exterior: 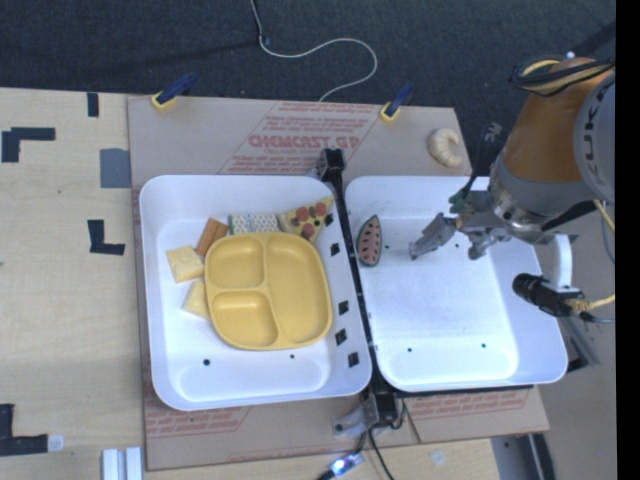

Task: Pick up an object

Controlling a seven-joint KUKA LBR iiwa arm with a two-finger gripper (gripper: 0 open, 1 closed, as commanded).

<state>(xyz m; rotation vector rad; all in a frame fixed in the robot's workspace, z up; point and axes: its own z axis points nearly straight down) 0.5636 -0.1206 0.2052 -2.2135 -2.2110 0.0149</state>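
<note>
My gripper hangs over the upper middle of the right bin. Its two fingers are spread apart and nothing is between them. A watermelon-slice toy lies at the right bin's left edge, a short way left of the fingers. In the left bin a yellow divided plate rests on several flat food toys: a pale cracker, a brown piece and a pizza slice.
A beige pastry-like object sits on the cardboard outside the bins, above the right one. A black divider with clips runs between the bins. The arm's grey and orange body rises at the right.
</note>
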